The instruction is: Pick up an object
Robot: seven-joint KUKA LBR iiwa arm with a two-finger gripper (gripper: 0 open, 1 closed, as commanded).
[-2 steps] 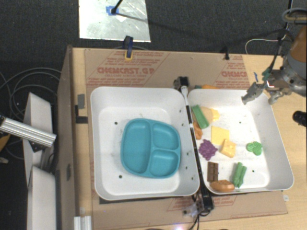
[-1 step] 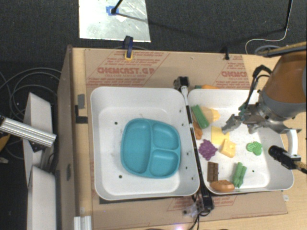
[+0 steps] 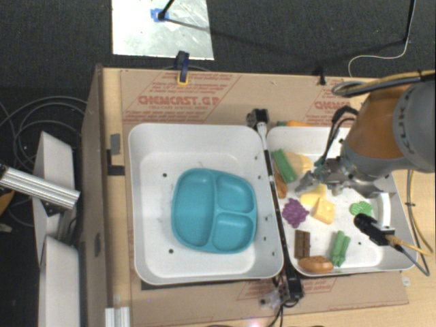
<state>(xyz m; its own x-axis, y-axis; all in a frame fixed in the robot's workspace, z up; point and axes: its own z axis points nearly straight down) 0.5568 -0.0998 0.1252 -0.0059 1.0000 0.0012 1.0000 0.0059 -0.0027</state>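
The grey arm with its orange band reaches in over the right shallow white bin point(image 3: 392, 268); its two-finger gripper point(image 3: 320, 178) hangs low above a yellow wedge-shaped block point(image 3: 320, 206), with a purple grape-cluster toy point(image 3: 294, 212) just beside that; whether anything sits between the fingers, or how far apart they stand, I cannot tell, since the view there is cluttered; the left shallow white bin point(image 3: 146, 148) holds a teal divided plastic plate point(image 3: 213, 210).

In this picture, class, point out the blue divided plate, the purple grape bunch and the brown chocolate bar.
blue divided plate point(image 3: 214, 210): camera view, middle, where its dividers meet.
purple grape bunch point(image 3: 294, 212): camera view, centre of the cluster.
brown chocolate bar point(image 3: 302, 243): camera view, middle of its top face.
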